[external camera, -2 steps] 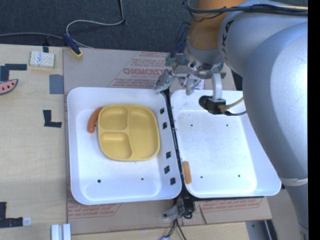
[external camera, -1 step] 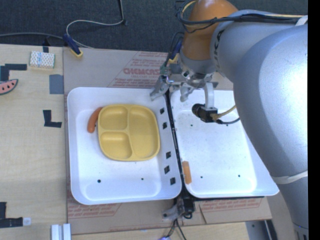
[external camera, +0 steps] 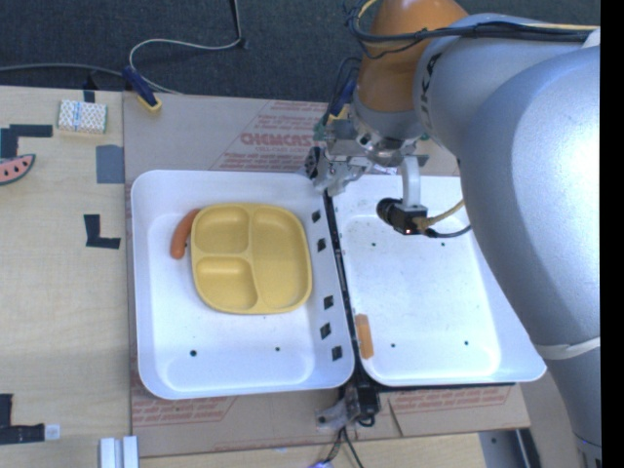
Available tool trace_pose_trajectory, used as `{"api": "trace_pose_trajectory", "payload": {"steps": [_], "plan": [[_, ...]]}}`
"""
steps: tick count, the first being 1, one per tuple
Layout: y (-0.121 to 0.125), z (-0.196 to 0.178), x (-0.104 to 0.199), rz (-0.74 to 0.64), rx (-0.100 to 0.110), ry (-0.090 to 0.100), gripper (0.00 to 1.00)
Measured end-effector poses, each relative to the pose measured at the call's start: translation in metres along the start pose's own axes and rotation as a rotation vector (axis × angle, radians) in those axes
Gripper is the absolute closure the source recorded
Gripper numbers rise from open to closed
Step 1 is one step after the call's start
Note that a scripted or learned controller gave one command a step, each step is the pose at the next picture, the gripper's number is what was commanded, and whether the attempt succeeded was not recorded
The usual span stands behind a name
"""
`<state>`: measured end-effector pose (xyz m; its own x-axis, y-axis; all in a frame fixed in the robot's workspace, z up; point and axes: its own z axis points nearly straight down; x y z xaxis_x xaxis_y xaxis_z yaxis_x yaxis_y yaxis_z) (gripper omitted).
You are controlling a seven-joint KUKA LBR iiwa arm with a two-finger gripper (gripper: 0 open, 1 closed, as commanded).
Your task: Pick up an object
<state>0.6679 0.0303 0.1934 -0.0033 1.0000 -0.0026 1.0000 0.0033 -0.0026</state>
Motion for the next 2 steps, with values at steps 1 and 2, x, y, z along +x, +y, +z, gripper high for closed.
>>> {"api": "trace_pose_trajectory", "payload": {"steps": [1, 2], "plan": [[-0.0001, 0.0001, -0.0002, 0.0, 0.0, -0.001, 0.0], [-0.0001, -0.0093, 0.0006, -0.001, 0.001, 0.0, 1.0]]}}
